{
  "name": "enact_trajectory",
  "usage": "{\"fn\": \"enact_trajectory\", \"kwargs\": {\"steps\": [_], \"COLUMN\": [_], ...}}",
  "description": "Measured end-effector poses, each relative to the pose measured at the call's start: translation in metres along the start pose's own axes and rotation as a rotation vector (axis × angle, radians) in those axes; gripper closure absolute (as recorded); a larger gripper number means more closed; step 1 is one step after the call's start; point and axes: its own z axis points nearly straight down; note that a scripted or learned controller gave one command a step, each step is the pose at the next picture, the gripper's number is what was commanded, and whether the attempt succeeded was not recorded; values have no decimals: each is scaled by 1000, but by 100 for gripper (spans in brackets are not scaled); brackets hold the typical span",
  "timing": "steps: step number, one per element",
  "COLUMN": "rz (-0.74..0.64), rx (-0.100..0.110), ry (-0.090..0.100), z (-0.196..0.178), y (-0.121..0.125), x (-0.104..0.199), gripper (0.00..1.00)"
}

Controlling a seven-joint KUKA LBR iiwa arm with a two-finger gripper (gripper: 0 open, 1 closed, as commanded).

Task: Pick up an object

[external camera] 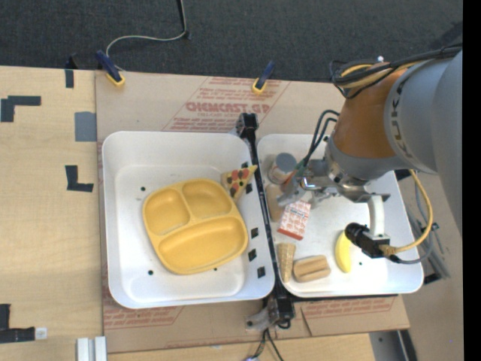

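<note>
glossy yellow plastic plate (195, 226), smooth white bins (120, 224)

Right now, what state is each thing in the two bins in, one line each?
yellow divided plate: lying flat, right way up, left bin
pizza slice toy: beside the plate's rim
red and white packet: lying flat, right bin
bread roll: on its side
banana: lying, right bin

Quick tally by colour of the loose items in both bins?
Yellow: 2, the divided plate and the banana
Tan: 2, the bread roll and the cone
Red-and-white: 1, the packet
Multicoloured: 1, the pizza slice
Grey: 1, the can
Total: 7
</note>
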Motion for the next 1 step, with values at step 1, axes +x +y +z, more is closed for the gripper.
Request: {"fn": "enact_trajectory", "kwargs": {"steps": [1], "rz": [0], "rx": [2], "ry": [0], "z": [-44], "y": [-45], "x": [30], "gripper": [100]}}
